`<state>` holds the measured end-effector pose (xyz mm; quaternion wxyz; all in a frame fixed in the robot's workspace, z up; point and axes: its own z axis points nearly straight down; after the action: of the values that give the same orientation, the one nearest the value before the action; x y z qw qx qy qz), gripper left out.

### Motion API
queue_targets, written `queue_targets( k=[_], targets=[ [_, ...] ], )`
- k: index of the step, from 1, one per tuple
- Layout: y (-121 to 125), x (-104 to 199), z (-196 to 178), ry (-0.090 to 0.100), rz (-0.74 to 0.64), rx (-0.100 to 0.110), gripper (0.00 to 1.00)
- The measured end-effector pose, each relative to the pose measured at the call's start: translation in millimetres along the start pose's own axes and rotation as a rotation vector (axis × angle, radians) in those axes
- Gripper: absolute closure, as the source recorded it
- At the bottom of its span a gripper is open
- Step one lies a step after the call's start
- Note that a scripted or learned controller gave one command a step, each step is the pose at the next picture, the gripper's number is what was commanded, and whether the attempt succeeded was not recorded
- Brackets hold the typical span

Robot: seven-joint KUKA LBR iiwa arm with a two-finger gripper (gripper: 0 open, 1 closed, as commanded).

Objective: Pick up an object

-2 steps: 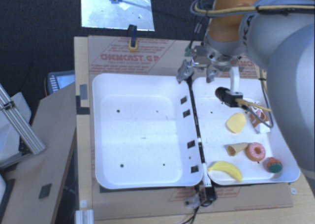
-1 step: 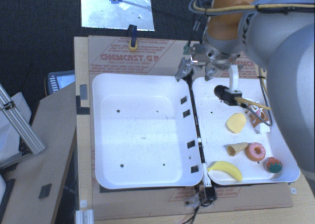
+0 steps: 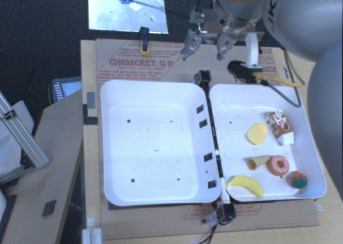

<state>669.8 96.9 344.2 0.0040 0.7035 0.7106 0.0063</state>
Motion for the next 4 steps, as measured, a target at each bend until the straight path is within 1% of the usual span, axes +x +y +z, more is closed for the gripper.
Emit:
queue_targets(
  k=[1, 2, 3, 4],
  targets=[
    [-7.6, -45.0, 170.2, -0.006, 0.013, 0.029, 0.0],
    [-2.6, -42.0, 147.9, -0.003, 0.008, 0.01, 1.0],
    [-2.7, -40.4, 123.4, -0.003, 0.007, 0.011, 1.0],
    [-4.6, -71.6, 161.3, -0.005, 0.011, 0.016, 1.0]
  ],
)
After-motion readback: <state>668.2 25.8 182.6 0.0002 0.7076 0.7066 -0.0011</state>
